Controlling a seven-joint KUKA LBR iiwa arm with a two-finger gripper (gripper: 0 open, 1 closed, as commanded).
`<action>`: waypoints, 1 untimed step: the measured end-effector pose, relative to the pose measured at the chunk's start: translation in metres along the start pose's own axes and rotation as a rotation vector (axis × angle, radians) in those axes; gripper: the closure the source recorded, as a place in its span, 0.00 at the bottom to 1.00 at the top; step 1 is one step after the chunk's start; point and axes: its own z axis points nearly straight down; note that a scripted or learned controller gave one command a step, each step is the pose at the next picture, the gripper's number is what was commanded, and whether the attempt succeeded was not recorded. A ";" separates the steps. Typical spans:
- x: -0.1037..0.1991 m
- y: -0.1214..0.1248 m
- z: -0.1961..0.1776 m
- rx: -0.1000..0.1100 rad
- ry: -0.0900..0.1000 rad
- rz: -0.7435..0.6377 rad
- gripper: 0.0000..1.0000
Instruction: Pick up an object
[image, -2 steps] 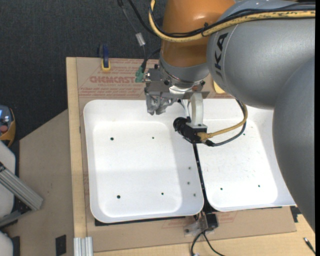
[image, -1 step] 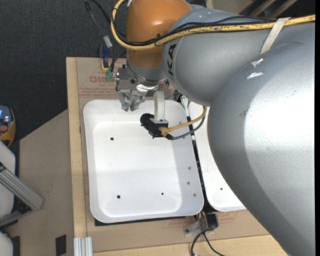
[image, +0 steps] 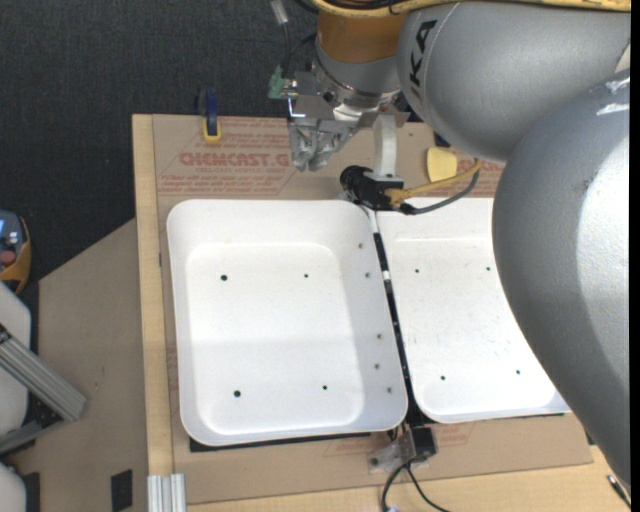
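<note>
Two bins lie below me; I spot nothing to pick in them. My claw hangs beyond the left bin's far rim, grip unreadable. Next I'd find a target before descending.

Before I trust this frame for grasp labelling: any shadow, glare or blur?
Camera view: the left bin has a soft shadow across its upper floor, no harsh glare; the arm looms large and slightly soft; the gripper looks small and a little blurred.
</note>
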 end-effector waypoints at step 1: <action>0.063 -0.003 0.054 0.010 0.000 -0.006 1.00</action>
